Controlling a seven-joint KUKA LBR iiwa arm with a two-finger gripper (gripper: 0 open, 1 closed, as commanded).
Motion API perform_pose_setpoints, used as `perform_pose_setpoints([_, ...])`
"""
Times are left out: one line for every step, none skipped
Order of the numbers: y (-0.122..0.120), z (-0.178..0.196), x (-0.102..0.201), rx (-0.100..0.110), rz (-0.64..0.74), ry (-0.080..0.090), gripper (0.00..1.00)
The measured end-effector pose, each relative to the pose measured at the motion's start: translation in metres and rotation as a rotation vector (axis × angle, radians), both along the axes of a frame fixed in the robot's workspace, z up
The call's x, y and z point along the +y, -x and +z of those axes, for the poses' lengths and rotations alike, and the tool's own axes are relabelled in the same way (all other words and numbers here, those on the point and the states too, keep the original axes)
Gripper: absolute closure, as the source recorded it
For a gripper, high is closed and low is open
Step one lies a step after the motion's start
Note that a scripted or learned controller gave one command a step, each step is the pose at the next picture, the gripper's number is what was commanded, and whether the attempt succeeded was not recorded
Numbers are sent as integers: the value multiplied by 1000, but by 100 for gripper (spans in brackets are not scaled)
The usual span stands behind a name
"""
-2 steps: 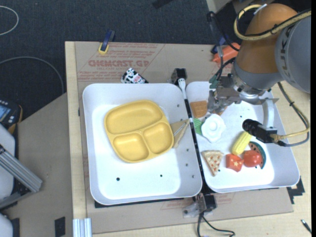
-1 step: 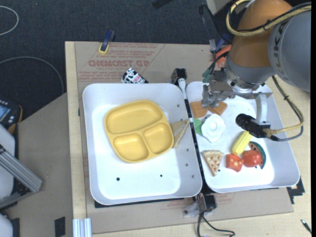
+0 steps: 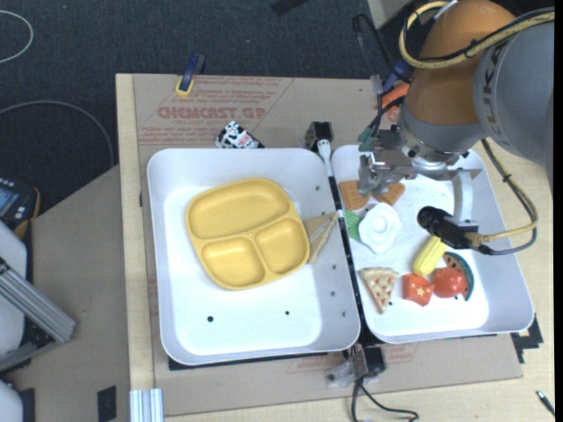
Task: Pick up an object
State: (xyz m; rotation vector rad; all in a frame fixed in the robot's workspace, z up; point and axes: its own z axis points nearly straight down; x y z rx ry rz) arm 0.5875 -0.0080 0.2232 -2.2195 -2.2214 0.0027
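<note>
Hovering low over the back left corner of the right bin, the gripper has nothing visibly in it, so the pick looks not yet done. Everything is left to do: the close, the grasp and the lift. Whether the gripper is apart or together cannot be told from this slant, since the wrist hides its tip.

The likeliest target, judged by position, is the flat orange toy piece lying on the bin floor directly beneath the tool, with its edge showing just to the left of it. Whether the tool touches it is unclear. A toy fried egg lies just in front of the gripper, with a green toy leaf against its left side. Farther forward, well apart from the tool, lie a pizza slice, a toy tomato, a watermelon slice and a yellow corn cob. The left bin holds a yellow divided plate, far from the arm's reach point.
</note>
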Motion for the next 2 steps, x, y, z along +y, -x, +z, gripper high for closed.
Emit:
perform_pose_setpoints([0, -5, -19, 1, -3, 0, 100])
perform_pose_setpoints([9, 8, -14, -3, 0, -1, 100])
